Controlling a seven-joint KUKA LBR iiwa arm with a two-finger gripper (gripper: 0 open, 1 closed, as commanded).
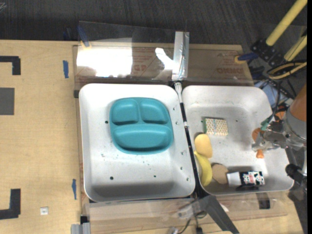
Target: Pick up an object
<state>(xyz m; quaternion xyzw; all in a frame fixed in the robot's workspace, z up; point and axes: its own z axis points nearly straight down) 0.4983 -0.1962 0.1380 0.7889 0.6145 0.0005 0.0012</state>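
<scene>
The right bin (pixel 234 99) holds several objects. A yellow lemon-like piece (pixel 203 145) lies near its left wall, with a banana (pixel 204 169) just below it and a brown rounded item (pixel 219 173) beside that. A small white bottle with a black-and-white label (pixel 246 178) lies on its side along the front wall. A speckled square pad (pixel 216 126) sits flat near the middle. My gripper (pixel 262 141) hangs low over the right side of this bin, right of the pad and above the bottle, with small orange parts showing at its tip. No object is visibly in it.
The left bin (pixel 92 169) carries a teal divided plate (pixel 141 125). A clear plastic sheet and a taped strip (pixel 180 55) stand behind the bins. Cables and yellow bars (pixel 287 18) crowd the far right corner. My arm (pixel 298 130) enters over the right rim.
</scene>
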